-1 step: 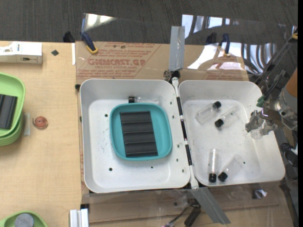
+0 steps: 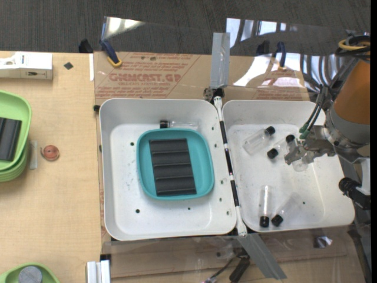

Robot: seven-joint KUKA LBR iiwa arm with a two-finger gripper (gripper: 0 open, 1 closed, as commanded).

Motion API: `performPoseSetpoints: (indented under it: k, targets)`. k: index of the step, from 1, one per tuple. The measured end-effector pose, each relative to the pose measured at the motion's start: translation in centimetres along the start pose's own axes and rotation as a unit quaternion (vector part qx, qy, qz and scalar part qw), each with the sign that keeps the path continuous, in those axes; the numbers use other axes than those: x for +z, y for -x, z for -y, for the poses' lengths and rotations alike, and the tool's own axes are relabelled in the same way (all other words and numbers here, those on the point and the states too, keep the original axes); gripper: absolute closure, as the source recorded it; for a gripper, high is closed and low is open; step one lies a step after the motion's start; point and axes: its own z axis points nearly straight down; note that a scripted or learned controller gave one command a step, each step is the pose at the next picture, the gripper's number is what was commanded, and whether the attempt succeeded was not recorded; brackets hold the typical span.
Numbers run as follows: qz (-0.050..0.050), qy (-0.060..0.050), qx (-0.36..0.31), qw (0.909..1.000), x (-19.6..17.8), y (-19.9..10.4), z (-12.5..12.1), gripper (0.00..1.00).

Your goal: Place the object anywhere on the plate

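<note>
Gripper (image 2: 296,156) over right bin (image 2: 330,217), finger state unclear; clear vials (image 2: 257,139) at its 9 and 7 o'clock; teal plate (image 2: 203,158) in left bin (image 2: 118,175)

- Two white bins are sitting side by side: the left bin (image 2: 112,175) and the right bin (image 2: 330,211).
- One teal plate (image 2: 203,158) is lying in the left bin.
- At least three clear vials with black caps are lying in the right bin: one (image 2: 258,139) near the top, one (image 2: 265,204) low down, and one (image 2: 281,214) beside it.
- One further vial (image 2: 177,124) is lying above the plate.
- Two loose black caps (image 2: 273,153) (image 2: 290,139) are showing too.
</note>
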Motion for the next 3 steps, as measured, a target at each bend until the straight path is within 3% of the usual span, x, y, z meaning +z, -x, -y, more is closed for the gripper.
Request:
performPoseSetpoints:
  k: [1,2,3]
  targets:
    - [0.0,-0.001,-0.06,0.9982,2.8,-9.2,-0.7,1.0]
    - [0.0,-0.001,-0.06,0.9982,2.8,-9.1,-0.7,0.0]
    - [0.001,0.001,-0.097,0.9952,-14.3,-12.2,3.2,0.0]
